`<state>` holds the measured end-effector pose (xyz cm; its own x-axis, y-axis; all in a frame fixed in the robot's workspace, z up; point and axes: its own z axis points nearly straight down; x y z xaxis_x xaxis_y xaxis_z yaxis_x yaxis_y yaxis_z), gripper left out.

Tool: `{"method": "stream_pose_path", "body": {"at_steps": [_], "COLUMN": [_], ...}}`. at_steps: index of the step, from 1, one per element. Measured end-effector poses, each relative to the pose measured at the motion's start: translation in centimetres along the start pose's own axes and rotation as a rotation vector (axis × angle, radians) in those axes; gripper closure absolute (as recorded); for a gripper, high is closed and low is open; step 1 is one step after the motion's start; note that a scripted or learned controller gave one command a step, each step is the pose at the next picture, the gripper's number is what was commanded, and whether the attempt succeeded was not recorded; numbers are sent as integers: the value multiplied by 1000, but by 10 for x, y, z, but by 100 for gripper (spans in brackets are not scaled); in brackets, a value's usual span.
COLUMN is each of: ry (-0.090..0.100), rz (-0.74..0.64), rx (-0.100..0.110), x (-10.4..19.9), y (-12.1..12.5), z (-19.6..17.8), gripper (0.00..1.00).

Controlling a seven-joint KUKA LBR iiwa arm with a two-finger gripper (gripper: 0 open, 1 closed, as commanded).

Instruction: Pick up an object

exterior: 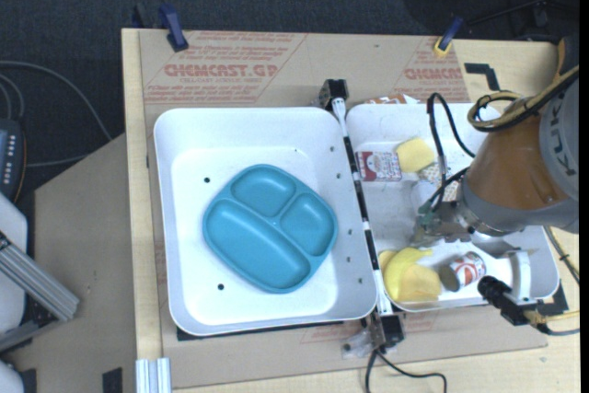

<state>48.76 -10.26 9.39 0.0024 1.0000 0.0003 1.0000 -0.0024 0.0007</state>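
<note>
jaws you cannot judge from this angle, so count nothing as picked yet: the gripper [431, 230] sits low in the right bin [391, 113], just above the yellow object [410, 277] near its front edge.

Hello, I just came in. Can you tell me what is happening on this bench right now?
A KUKA arm reaches from the right into the right bin, with its gripper low among small items there: a small carton, a yellow block, a yellow lump and a red-and-white can. Nothing is visibly held. The left bin holds a blue divided plate.
</note>
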Motion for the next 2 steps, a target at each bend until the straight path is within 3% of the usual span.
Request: {"method": "stream_pose_path", "body": {"at_steps": [1,2], "ry": [0,-2], "rz": [-1,-1], "rx": [0,-1], "x": [0,-90], "y": [0,30], "z": [0,9], "gripper": [0,0]}}
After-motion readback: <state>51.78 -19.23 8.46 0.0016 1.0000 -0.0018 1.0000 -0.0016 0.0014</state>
